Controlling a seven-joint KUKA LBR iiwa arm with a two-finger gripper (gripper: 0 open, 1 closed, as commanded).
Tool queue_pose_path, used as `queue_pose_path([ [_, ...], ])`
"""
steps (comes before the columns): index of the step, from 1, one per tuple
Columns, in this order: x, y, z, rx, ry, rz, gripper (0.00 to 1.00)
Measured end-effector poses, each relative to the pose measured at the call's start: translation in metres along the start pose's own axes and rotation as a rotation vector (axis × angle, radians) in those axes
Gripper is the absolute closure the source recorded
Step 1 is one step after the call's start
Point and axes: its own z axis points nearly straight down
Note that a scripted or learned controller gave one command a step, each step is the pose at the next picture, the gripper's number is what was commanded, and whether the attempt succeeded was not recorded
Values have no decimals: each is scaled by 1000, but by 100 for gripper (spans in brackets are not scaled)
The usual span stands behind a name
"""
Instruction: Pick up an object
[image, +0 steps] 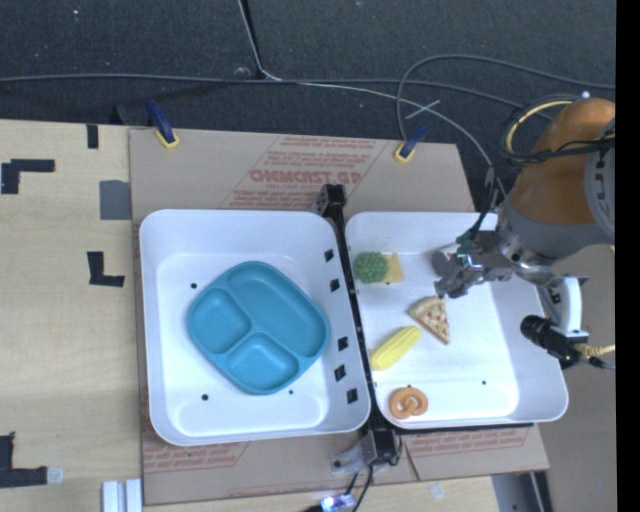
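Observation:
The right bin (500, 400) holds a green broccoli piece on a yellow square (374, 267), a toy pizza slice (433, 319), a yellow corn cob (395, 347) and a small orange pretzel (408, 403). My gripper (455, 275) hangs over the upper right part of this bin, just above and to the right of the pizza slice. Nothing shows between its fingers.
A blue divided plate (258, 326) lies in the left bin (160, 300). A black divider (345, 300) runs between the bins. Cables cross the dark floor behind the bench, and blue clamps (163, 128) pin the cardboard sheet at the back.

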Motion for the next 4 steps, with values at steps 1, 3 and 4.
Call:
queue_pose_path([
  [1, 0, 1, -52, 0, 0, 0, 100],
  [3, 110, -8, -38, 7, 2, -6, 100],
  [4, 152, -20, -27, 7, 1, -4, 100],
])
